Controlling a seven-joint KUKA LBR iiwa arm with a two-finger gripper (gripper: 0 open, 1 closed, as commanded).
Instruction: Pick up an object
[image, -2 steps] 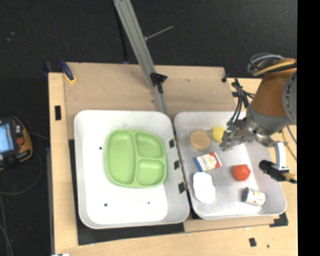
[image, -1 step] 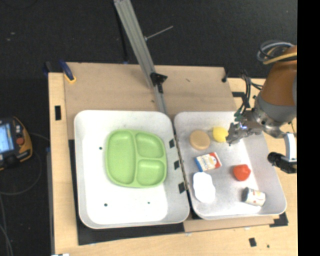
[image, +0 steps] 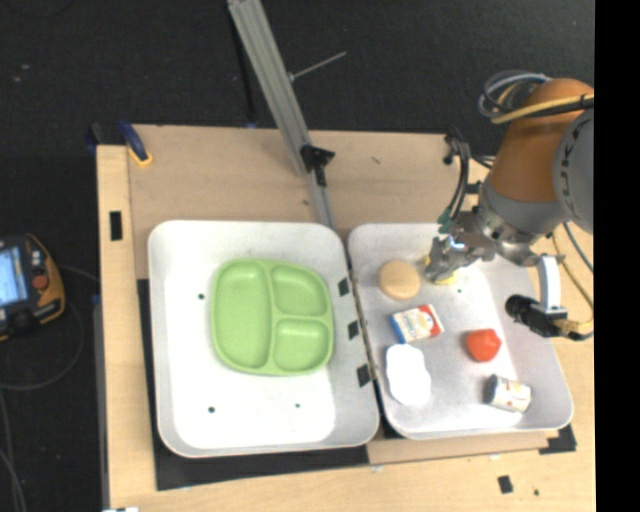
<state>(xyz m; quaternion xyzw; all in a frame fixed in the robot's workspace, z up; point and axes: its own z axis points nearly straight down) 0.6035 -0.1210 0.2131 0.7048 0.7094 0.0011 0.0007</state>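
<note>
Five small things sit in the right bin (image: 520, 420) right now, and the one that matters looks to be the bun (image: 400, 280), a tan round lump near the bin's upper left, close by the divider between the two bins. The end effector (image: 447, 256) hangs just to the bun's right and a touch further up the bin, so the bun lies to its left and slightly nearer us. Near, but apart, as far as I can make out. The bun is about round, no long axis to speak of, so any approach angle ought to serve.

Whether the end effector is spread or clenched, I cannot tell from here; it is a dark little cluster with a yellowish bit at the tip, and nothing is visibly held in it.

The arm (image: 530, 170) comes in from the right, orange band up high, grey wrist bent down and leftward over the bin's top right corner, cables looping off it.

Working outward: a carton (image: 417, 323) with a red and white face lies just below the bun, a white pad (image: 408, 374) below that, a red ball (image: 483, 345) to the right, and a small can (image: 509, 393) on its side near the lower right. Over in the left bin (image: 190, 420), a green tray (image: 271, 317) with three compartments. Both bins rest on the table (image: 220, 170).

My guess: a short shift left, then down.
</note>
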